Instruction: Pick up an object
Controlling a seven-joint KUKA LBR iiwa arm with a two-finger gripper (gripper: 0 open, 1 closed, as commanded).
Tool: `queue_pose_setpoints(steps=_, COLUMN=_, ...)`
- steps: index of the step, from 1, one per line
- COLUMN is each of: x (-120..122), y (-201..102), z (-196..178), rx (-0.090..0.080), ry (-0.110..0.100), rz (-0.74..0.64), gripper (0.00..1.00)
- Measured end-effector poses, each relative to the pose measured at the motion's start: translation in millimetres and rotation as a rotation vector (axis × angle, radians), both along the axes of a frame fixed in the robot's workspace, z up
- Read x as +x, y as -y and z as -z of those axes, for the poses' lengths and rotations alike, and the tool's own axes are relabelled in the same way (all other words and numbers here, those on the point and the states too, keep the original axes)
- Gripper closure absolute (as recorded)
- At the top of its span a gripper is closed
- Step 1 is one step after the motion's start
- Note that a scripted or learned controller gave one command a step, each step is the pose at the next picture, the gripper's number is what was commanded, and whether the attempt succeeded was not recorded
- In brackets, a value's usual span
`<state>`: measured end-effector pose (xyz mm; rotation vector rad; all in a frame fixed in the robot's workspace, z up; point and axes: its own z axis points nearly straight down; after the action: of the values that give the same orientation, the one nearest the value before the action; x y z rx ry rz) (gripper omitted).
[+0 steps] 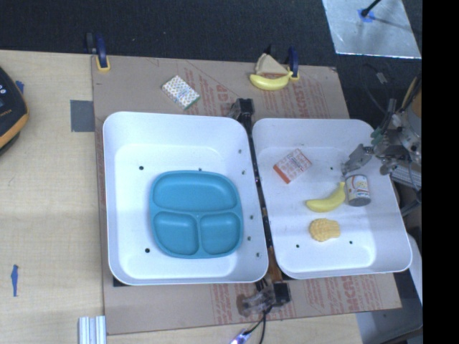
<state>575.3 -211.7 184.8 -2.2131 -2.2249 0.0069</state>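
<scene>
Reaching in from the right, the gripper (367,156) hangs over the right bin (384,253), near its upper right corner. Jaw state: cannot tell, too small and cluttered to read. Nothing visibly held. Closest thing is the small can (358,190), lying on its side just below the gripper, down-frame and slightly left. The banana (326,200) touches or nearly touches the can's left side, long axis slanting from lower left up to upper right, toward the can. The yellow lump (324,229) sits below the banana, apart from it. The red-and-white packet (292,165) lies well left of the gripper. My guess: the can is the likely target, needing a short drop downward.
</scene>
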Motion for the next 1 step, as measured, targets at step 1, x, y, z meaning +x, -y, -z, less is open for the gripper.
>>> queue_pose_setpoints(steps=1, x=21.1, y=-0.8, z=94.2, rx=0.000, ry=-0.001, rz=-0.002, gripper=0.00)
